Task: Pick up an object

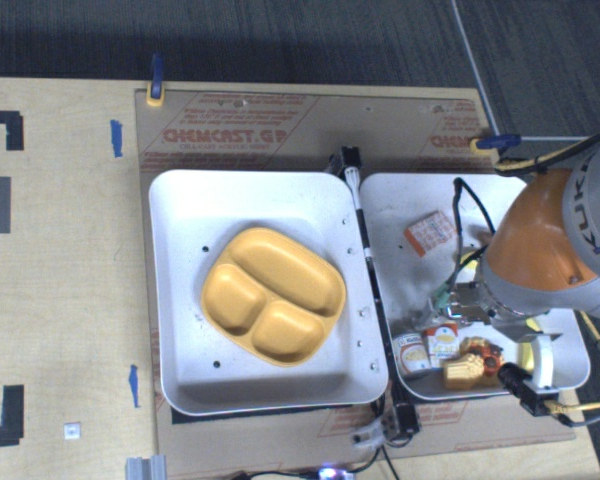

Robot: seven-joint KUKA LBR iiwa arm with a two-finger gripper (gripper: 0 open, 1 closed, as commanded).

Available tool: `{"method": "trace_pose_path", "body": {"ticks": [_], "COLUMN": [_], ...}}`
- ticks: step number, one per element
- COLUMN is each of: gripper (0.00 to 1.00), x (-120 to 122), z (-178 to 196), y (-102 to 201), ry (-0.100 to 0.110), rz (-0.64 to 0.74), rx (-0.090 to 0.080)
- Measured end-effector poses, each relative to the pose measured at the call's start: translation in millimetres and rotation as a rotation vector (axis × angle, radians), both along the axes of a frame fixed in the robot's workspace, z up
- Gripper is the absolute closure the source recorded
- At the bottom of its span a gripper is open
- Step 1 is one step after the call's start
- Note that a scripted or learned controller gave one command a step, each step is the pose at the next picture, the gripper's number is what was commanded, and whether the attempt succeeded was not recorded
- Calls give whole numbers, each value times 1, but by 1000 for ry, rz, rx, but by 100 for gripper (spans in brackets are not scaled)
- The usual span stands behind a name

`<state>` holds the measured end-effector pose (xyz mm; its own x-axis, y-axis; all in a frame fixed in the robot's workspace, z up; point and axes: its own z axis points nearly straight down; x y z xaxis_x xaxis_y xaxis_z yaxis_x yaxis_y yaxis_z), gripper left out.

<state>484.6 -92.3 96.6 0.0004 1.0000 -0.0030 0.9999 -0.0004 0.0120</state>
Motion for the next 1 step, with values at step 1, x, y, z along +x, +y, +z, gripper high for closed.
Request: {"method": "trace_pose_path", "body": {"ticks": [1], "gripper": [100], "x": [27], "z": [88], "y": [55], "ry": [10], "rz": [2], "rx": [4]}}
